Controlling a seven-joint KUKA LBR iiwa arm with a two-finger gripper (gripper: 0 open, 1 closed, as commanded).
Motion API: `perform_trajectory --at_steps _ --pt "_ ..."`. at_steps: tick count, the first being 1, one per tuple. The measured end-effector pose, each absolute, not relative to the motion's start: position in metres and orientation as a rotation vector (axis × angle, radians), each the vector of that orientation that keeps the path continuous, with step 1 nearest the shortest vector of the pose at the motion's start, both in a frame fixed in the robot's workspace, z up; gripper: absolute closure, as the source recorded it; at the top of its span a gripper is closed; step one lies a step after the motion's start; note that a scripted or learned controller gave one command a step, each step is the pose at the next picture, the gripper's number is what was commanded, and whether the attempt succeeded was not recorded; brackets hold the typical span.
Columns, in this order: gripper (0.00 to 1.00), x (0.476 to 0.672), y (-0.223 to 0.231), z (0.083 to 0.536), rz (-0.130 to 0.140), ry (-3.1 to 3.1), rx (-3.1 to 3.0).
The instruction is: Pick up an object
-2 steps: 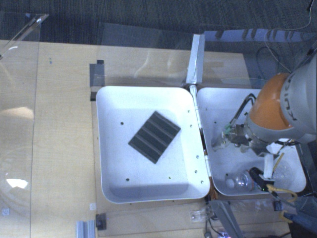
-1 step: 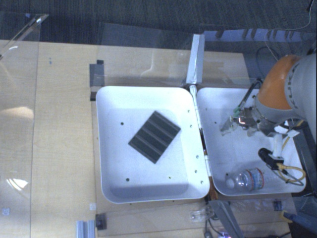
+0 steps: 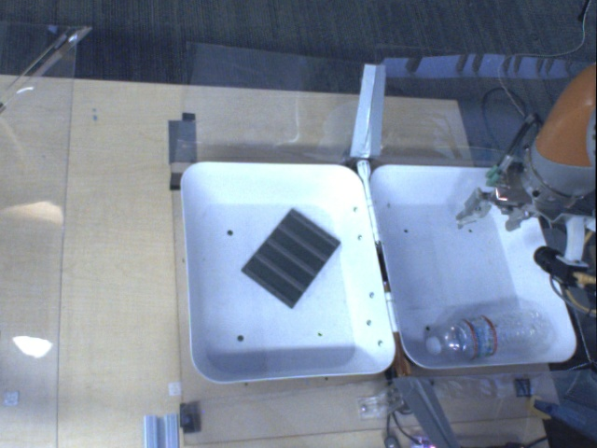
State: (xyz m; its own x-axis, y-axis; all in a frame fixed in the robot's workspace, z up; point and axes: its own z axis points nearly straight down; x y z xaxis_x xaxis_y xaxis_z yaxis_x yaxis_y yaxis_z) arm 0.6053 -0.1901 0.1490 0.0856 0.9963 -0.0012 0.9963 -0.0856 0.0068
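Clear plastic bottle [image 3: 480, 336] in R bin [image 3: 420, 194]; ribbed dark slab [image 3: 291, 257] L bin [image 3: 215, 194].

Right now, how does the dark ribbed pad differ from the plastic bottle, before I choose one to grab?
The ribbed pad is dark, flat and rectangular; the bottle is clear and rounded with a coloured label. The ribbed pad lies turned at a slant mid-floor in the left bin; the bottle lies on its side along the near wall of the right bin. Both lie loose, apart from the gripper.

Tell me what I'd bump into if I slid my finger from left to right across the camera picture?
Left bin's rim → dark ridged rectangle → right bin's wall → clear plastic bottle → robot arm
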Motion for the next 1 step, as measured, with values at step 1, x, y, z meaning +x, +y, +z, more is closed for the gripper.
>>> perform_trajectory --at_steps 1 --pt "0.0 0.553 -0.1056 0.0891 0.014 2.055 2.367"
